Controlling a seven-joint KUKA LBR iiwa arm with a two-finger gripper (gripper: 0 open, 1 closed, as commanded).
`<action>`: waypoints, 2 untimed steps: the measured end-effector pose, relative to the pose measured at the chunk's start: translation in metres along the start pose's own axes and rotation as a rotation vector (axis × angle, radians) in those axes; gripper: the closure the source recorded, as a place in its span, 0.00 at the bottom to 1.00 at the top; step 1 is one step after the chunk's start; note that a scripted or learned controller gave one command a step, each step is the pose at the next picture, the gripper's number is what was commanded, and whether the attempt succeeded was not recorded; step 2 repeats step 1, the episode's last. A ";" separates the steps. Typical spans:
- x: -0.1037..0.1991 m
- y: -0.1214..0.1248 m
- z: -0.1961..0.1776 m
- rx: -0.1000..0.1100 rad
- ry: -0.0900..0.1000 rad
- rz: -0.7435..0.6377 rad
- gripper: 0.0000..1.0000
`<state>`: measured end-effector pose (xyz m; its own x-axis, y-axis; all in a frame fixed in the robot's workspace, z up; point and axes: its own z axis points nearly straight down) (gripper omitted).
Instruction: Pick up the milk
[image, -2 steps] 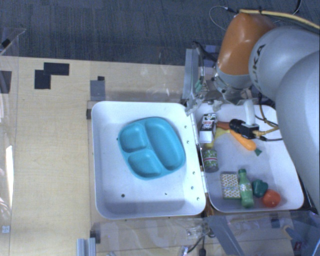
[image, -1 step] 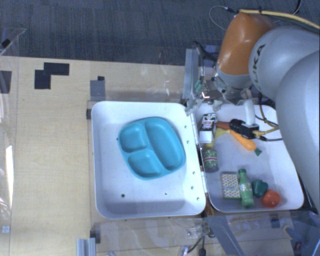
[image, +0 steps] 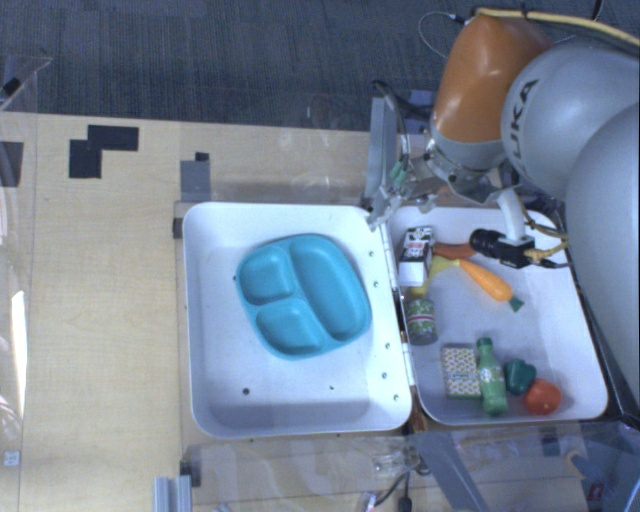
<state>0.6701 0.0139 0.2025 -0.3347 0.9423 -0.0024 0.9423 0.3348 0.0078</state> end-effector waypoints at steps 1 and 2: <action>-0.027 -0.010 0.015 0.001 0.000 -0.014 0.00; -0.027 -0.010 0.015 0.001 0.000 -0.014 0.00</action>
